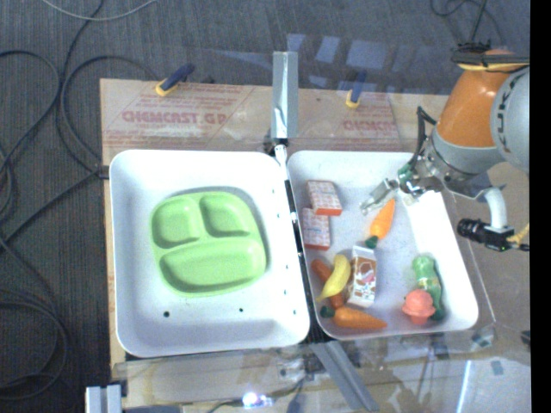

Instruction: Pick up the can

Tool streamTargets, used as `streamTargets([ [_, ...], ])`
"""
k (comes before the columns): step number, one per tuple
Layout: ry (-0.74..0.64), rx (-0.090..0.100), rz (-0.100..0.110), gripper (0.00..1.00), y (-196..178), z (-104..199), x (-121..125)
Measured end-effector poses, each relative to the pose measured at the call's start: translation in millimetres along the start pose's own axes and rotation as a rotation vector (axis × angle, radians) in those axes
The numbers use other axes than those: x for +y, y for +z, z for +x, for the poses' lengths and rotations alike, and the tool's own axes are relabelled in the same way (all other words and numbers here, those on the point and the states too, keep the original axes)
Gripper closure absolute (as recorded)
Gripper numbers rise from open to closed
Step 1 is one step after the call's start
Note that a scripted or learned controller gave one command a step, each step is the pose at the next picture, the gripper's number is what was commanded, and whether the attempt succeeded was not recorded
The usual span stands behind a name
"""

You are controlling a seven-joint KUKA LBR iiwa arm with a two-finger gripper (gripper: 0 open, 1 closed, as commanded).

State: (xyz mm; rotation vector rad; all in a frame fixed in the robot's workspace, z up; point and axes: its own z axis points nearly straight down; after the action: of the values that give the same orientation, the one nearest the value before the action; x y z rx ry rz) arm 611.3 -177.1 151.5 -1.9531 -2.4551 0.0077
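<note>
Two short red-and-white cans lie in the right bin (456, 256) near its left wall, one (324, 196) toward the back and the other (315, 228) just in front of it. My gripper (383, 196) hangs over the back middle of this bin, reaching in from the right below the orange band (473, 110). It sits about a hand's width to the right of the rear can, right above the top end of an orange carrot (383, 219). I see nothing held in it.
The right bin also holds a banana (336, 276), a small carton (364, 278), two more carrots (357, 319), a green item (426, 274) and a pink strawberry (417, 305). A green divided plate (208, 241) lies in the left bin (129, 317).
</note>
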Motion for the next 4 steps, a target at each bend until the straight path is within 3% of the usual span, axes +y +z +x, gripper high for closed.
streamTargets([
  [1,-0.114,0.000,-0.002,0.00,59,-14,6],
  [2,-0.183,-0.003,-0.009,0.00,61,62,-37],
  [3,0.066,-0.009,-0.028,0.00,62,82,-103],
  [4,0.067,-0.005,-0.024,1.00,56,82,-103],
])
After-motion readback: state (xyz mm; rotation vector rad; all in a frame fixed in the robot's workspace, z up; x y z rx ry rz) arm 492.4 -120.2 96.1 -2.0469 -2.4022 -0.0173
